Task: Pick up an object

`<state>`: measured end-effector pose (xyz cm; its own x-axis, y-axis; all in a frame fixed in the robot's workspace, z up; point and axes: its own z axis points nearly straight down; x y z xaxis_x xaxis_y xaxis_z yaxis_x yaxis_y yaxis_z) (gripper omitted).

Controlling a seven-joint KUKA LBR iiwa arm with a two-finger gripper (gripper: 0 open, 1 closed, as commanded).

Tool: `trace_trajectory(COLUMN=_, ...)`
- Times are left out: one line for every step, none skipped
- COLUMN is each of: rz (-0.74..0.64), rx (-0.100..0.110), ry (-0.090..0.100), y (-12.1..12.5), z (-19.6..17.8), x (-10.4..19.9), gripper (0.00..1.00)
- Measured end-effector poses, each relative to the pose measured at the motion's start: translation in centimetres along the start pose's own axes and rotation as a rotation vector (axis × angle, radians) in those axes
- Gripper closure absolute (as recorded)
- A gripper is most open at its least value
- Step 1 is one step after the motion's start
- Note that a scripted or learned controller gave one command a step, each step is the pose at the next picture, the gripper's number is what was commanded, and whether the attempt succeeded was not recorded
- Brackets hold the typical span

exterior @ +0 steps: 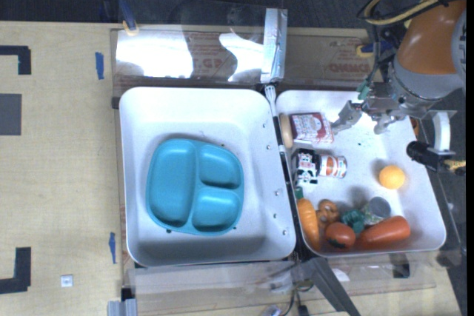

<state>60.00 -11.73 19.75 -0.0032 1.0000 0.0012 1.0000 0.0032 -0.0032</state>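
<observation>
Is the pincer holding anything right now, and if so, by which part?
Nothing is held. The pincer hangs open over the right bin, with the red-and-white packet lying beside it, untouched.

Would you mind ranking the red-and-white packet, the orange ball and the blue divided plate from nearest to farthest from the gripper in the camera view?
Measured from the gripper, above the right bin's far end:
1. Red-and-white packet, just to the gripper's left in the same bin.
2. Orange ball, nearer the camera, by that bin's right wall.
3. Blue divided plate, far off in the left bin.
</observation>
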Motion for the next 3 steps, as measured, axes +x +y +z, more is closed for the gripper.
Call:
trace_trajectory(rz=-0.094, rx=-0.011, ry=-0.003, y=1.7, z=11.1, x=1.3, gripper=0.00)
trace_trajectory(rz=0.024, rx=0.077, ry=0.002, y=5.2, z=11.5, x=1.4, gripper=0.00)
trace_trajectory(rz=0.022, rx=0.077, ry=0.002, y=5.3, z=10.6, x=1.6, gripper=1.00)
